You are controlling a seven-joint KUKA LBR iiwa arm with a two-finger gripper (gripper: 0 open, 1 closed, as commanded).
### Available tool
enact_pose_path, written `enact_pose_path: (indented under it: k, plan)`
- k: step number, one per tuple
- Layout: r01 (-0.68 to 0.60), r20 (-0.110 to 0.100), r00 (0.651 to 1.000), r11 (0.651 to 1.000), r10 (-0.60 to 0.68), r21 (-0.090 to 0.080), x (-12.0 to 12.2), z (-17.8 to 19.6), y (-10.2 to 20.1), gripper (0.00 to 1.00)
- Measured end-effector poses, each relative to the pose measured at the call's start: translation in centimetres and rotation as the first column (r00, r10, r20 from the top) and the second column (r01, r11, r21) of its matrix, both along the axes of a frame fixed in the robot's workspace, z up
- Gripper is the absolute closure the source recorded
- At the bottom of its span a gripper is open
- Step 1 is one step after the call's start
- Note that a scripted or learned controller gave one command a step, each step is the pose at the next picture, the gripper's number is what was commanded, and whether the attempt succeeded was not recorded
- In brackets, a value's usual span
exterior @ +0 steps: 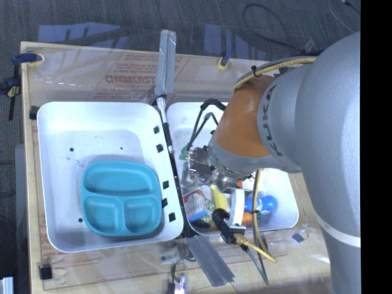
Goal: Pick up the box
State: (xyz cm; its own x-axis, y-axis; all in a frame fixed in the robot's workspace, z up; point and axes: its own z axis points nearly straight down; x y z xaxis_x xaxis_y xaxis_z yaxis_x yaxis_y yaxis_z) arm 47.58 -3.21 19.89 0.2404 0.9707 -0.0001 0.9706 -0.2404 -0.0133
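Observation:
In the right bin (pixel 184 118), near its front left corner, lies a small box-like package (pixel 196 204) with red and blue print. The arm's orange-banded wrist (pixel 245 124) hangs low over this bin. My gripper (pixel 199 166) points down just behind the package, close above the bin floor. The wrist hides most of the bin's middle.
A yellow item (pixel 218 197), an orange item (pixel 247 216) and a blue round item (pixel 267 203) lie beside the package at the bin's front. The left bin (pixel 61 127) holds a blue compartment tray (pixel 122 198). A black-clipped divider wall (pixel 166 164) separates the bins.

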Motion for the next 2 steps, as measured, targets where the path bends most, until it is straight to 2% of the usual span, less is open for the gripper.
enact_pose_path:
  k: [1,2]
  plan:
    - [0.331,0.008,0.944,0.944,-0.33,-0.004,1.1,-0.9,8.0,1.0]
    - [0.732,0.008,0.681,0.681,-0.732,-0.006,0.0,-0.8,7.3,1.0]
